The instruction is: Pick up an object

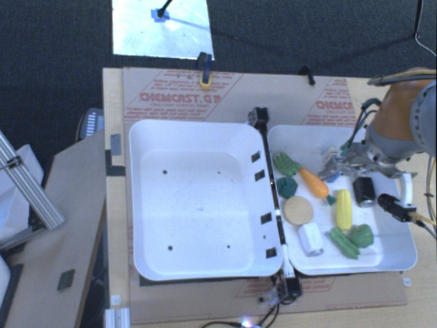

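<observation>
Two shallow white bins are sat side by side on the bench, w/ the left bin (pixel 198 203) holding no objects and all the stuff piled in the right bin (pixel 403 255). The arm (pixel 403 118) is reached in from the right, orange band visible above the wrist, and the gripper (pixel 336 164) is parked low over the right bin's far half, just beside the carrot (pixel 314 182). Whether the gripper is apart or together can't be told from this angle, too much metal clutter, and nothing is clearly seen held by it. The carrot is laid diagonally near the bin's middle, w/ a green leafy veg (pixel 287 163) just toward the left wall and a teal lump (pixel 286 186) below that. A tan round disc (pixel 298 210) is found near the left wall, a white cylinder (pixel 311 238) toward the near edge. The corn cob (pixel 343 210) is stood lengthwise approx mid-bin, w/ a green pod (pixel 343 242) and a green pepper (pixel 362 235) near the near-right corner. A black block (pixel 364 189) is seen right of the corn.
</observation>
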Tool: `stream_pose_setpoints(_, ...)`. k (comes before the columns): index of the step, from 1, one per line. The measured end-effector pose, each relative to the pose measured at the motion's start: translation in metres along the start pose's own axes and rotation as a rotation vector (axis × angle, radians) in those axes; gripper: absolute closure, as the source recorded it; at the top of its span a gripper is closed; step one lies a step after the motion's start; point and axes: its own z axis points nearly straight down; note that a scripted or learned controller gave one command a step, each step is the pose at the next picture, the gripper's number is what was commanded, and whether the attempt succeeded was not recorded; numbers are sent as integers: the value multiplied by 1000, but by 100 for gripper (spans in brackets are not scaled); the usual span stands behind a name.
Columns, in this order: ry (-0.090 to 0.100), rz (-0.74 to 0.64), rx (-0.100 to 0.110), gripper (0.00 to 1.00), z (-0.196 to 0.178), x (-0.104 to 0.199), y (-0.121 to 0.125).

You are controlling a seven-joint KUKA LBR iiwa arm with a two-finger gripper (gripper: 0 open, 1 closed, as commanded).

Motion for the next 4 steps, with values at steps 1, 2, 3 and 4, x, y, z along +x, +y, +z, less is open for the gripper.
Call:
stream_pose_setpoints(1, -3, -7, -9, 0, -2, -18, 44)
stream_pose_setpoints(2, 1, -5, -3, 0, -1, -17, 55)
stream_pose_setpoints(3, -3, -8, -10, 100, -13, -17, 56)
stream_pose_setpoints(4, -2, -6, -4, 100, -1, -17, 55)
